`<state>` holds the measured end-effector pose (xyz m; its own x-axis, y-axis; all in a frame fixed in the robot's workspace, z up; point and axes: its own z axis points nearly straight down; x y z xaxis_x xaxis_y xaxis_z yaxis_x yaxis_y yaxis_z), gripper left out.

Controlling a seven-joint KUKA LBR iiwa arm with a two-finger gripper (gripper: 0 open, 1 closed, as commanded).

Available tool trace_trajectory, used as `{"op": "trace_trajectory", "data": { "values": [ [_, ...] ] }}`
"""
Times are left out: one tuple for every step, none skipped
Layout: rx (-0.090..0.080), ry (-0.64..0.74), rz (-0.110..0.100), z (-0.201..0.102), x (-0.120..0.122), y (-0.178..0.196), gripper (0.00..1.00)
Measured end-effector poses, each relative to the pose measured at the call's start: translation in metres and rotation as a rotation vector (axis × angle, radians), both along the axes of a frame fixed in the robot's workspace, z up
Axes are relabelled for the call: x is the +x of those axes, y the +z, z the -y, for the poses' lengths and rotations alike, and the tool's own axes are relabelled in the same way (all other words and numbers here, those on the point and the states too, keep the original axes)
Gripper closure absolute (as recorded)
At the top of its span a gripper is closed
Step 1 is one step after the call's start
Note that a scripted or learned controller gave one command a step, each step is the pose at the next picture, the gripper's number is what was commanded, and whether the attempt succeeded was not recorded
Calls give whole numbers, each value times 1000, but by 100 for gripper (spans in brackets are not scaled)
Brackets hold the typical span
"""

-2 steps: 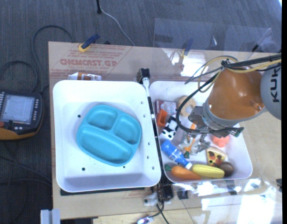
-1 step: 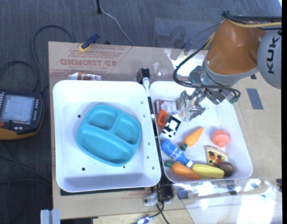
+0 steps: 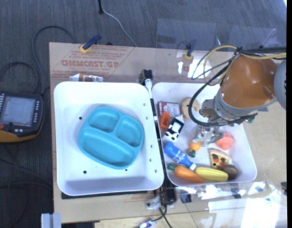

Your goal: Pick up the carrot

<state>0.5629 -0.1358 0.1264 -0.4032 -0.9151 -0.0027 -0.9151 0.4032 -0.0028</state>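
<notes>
Carrot (image 3: 188, 174) lies at the right bin's (image 3: 248, 151) front wall, touching the corn (image 3: 211, 174). My pincer (image 3: 206, 137) hangs above the toys, apart from it; its spread I cannot tell.

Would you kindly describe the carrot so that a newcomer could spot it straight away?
Look in the right-hand bin, along its near wall. The carrot lies there on its side, left of the yellow corn cob and just below the blue bottle. It is the only plain orange, tapered piece in that row.
</notes>
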Motion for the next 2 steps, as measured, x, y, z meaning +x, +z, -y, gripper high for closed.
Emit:
{"op": "trace_trajectory", "data": {
  "values": [
    [3,3,-2,-2,-1,-3,0],
    [-2,-61,13,-16,-39,-35,0]
  ]
}}
